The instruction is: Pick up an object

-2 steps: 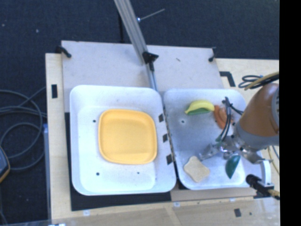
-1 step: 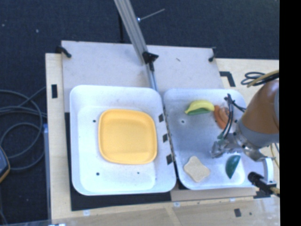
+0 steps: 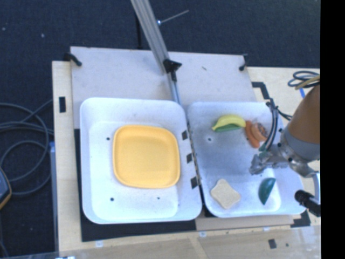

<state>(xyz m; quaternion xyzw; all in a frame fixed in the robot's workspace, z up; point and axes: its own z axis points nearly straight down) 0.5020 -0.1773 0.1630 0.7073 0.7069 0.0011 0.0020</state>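
- While the gripper [image 3: 260, 163] is hovering low in the right bin [image 3: 232, 144], I cannot tell its jaw state.
- The green object [image 3: 266, 190] is lying just beside it; descending squarely over this looks wisest.
- The bread slice [image 3: 225, 193], banana [image 3: 228, 123] and orange object [image 3: 253, 134] are lying apart.

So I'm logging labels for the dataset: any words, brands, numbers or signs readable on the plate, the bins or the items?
None can be read. The yellow plate, both white bins, banana, bread slice and green item show no lettering.
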